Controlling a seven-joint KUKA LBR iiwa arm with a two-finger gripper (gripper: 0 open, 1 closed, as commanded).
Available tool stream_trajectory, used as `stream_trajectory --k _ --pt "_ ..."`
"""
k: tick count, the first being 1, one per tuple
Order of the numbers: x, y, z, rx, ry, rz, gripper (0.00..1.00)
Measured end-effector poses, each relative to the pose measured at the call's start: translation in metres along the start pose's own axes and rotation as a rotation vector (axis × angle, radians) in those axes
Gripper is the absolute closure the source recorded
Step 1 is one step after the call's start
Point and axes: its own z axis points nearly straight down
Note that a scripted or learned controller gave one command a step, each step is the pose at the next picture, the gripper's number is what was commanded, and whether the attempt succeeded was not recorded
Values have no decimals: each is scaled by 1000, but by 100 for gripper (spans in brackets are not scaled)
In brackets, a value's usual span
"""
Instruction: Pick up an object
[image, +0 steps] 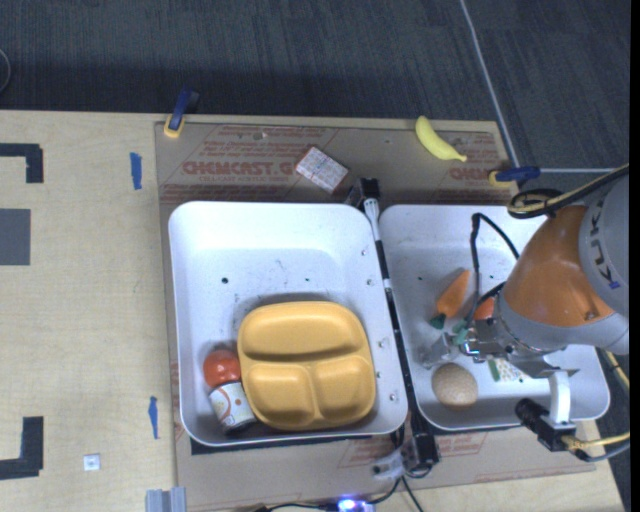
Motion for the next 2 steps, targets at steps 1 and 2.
stream_trajectory --k 1,2 --pt "0 1 -10 -4 -1 1 100" --pt "80 24 -99 3 0 -1 100"
